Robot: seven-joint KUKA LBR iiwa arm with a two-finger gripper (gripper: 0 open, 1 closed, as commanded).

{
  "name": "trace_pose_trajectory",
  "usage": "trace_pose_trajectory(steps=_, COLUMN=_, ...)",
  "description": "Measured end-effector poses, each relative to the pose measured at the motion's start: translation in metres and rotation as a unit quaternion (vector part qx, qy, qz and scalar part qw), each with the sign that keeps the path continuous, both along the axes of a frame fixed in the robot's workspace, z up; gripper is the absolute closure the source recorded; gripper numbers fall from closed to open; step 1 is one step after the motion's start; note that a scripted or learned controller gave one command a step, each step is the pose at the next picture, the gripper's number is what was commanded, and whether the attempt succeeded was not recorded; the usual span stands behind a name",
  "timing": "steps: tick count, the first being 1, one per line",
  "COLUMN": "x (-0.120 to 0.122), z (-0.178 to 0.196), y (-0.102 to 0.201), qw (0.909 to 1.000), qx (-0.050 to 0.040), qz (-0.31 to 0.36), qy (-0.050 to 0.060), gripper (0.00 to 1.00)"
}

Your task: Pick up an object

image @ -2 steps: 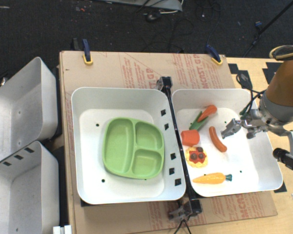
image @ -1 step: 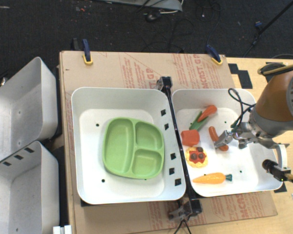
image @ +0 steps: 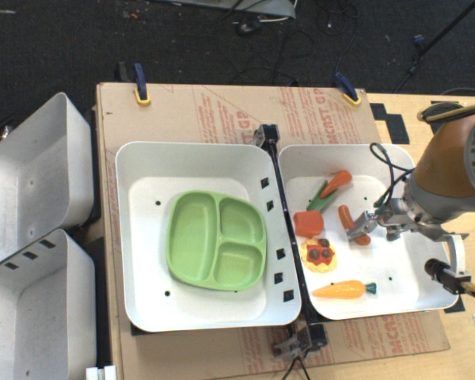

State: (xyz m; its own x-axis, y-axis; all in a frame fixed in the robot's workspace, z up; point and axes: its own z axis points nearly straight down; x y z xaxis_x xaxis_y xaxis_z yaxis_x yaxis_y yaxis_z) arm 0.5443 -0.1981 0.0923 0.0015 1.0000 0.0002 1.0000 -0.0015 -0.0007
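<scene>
While hovering low in right bin (image: 396, 291), gripper (image: 362, 229), finger state impossible to tell, closing on sausage (image: 350, 221); carrot (image: 342, 290) at six o'clock. Next: descending, clamping.

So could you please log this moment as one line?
gripper over right bin | at red sausage | grasp unconfirmed | green tray in left bin

Green divided plate (image: 217, 240) flat in left bin (image: 134, 172).
</scene>
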Motion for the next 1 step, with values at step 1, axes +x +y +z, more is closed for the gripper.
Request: trace_pose_trajectory(steps=1, x=0.0005, z=0.0105, y=-0.0001, qw=1.0, qx=-0.0004, qz=0.0, qy=-0.001, gripper=1.0)
